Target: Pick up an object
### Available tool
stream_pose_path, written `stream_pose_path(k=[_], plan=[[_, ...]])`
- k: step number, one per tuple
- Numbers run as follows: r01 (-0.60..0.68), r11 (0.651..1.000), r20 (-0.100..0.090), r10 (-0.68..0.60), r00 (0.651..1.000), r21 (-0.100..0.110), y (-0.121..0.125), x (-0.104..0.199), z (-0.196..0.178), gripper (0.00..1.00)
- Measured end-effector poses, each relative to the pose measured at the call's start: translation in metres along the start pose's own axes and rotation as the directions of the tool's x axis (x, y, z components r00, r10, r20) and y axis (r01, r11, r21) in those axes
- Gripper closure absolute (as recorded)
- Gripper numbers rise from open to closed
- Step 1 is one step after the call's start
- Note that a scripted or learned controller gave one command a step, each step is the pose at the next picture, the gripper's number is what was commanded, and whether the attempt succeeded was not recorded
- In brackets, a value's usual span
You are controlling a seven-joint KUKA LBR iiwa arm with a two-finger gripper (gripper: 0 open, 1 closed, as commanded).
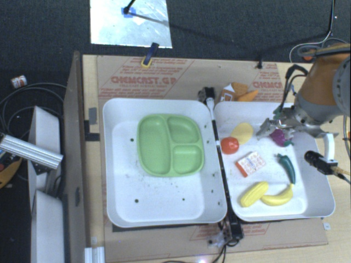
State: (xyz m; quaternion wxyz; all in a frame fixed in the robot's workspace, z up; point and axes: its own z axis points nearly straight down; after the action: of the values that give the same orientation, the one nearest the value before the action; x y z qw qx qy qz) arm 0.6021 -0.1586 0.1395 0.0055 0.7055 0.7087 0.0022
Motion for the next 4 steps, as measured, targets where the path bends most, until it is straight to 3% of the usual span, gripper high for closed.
stream_pose_path(k=[1, 2, 3, 4], plan=[[-0.003, 1.0, -0.002, 0.003, 1.0, 0.009, 0.022, -0.038, 0.042, 0.0], [0.002, 1.0, 0.002, -0.002, 1.0, 0.007, -0.009, 0.048, 0.046, 0.0], [-0.009, 1.0, 0.015, 0.01, 1.0, -0.006, -0.016, 0.053, 0.05, 0.0], [-0.005, 1.0, -0.005, 0.005, 1.0, 0.013, -0.068, 0.071, 0.054, 0.0]])
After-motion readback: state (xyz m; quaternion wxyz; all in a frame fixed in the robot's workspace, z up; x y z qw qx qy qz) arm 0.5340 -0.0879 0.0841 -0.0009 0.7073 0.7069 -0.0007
